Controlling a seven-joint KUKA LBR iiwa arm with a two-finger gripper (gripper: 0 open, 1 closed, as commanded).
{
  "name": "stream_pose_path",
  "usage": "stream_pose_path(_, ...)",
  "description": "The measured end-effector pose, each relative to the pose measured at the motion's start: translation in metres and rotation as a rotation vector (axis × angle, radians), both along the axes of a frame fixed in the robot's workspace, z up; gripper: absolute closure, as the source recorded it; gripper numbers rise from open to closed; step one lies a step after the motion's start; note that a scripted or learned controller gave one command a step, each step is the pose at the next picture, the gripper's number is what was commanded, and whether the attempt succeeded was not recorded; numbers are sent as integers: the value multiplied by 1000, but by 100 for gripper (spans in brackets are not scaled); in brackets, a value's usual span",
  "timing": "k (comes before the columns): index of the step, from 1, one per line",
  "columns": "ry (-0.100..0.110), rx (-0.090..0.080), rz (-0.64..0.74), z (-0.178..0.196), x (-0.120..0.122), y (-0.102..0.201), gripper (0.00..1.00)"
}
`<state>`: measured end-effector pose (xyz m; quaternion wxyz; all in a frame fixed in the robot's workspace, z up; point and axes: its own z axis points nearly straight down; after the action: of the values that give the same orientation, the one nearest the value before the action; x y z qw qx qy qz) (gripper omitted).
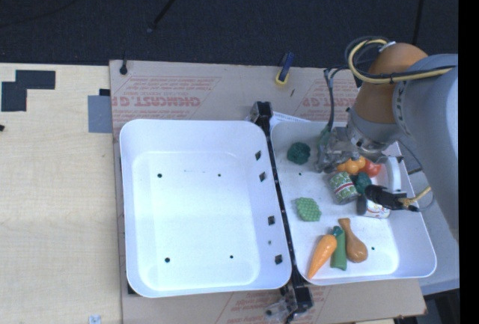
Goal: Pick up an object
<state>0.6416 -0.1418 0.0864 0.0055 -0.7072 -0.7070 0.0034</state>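
— Closest of all: black clamp (290, 301) at the near end of the seam between the two bins. Just behind it, orange carrot (322, 255) by the near edge of the right bin (419, 259), tip pointing toward the near left corner.

— Next to the carrot?

— Slim dark green piece (339, 249) against its right side, then tan gourd (353, 242) against that. All three lying flat.

— Further in?

— Pale green knobbly piece (307, 208) near the left wall, on its own. Dark green lump (299, 153) toward the far left corner, also apart.

— By the arm?

— Gripper (329, 154) low inside the right bin near the far edge, just right of the dark green lump. Open or closed, holding anything or not: cannot tell.

— Around it?

— Crowded on its right: small orange piece (352, 164), red piece (372, 169), green-labelled can (343, 186) lying tilted, dark teal piece (363, 182) touching the can.

— Other container?

— White left bin (135, 203), wall to wall with the right one.
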Motion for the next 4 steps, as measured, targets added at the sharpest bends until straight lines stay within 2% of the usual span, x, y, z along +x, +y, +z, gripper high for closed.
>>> stream_pose_path(1, -5, -3, -1, 11, 1, -39, 100)
stream_pose_path(2, -16, -5, -1, 85, -18, -62, 100)
stream_pose_path(3, -10, -3, 2, 48, 3, -36, 100)
stream_pose_path(4, -8, 2, -3, 0, -75, -71, 100)
